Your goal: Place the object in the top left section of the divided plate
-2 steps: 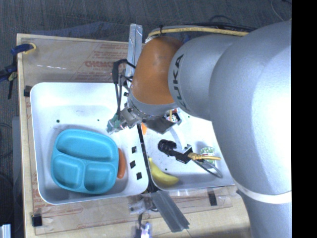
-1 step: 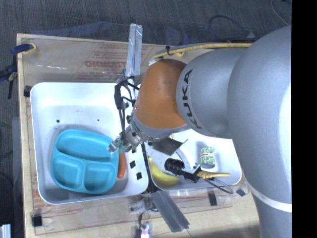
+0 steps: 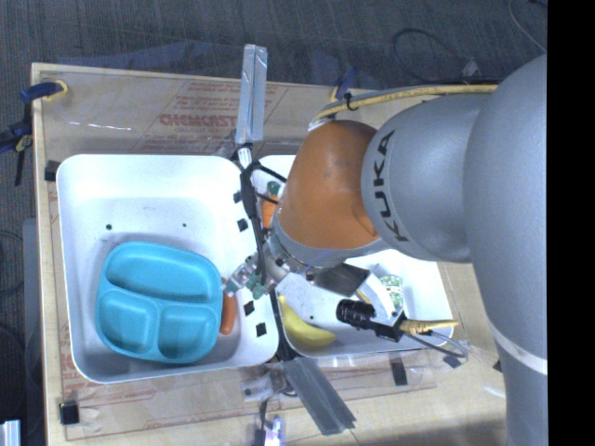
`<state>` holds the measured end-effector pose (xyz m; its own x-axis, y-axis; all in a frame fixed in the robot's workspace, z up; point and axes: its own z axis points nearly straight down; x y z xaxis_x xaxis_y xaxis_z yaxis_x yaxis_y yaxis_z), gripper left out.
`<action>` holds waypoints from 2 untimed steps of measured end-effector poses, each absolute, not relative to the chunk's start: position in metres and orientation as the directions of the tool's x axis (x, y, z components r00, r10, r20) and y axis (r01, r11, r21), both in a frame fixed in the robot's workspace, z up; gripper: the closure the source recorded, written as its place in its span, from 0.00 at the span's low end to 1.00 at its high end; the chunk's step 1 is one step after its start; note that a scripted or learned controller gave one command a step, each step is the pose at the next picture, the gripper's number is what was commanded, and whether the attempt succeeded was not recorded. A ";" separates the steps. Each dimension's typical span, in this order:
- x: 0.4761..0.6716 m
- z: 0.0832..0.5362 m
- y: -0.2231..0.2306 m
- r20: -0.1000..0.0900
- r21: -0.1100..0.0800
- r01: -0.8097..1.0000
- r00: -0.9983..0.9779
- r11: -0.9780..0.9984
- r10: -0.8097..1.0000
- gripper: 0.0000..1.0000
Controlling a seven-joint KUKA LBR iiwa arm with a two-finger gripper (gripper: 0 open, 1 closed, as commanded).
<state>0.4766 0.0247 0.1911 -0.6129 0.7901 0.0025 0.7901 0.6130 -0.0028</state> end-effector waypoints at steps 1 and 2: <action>0.535 0.192 0.041 0.000 0.000 0.913 -0.409 0.409 0.913 1.00; 0.479 0.211 0.019 0.001 -0.001 0.886 -0.463 0.463 0.886 1.00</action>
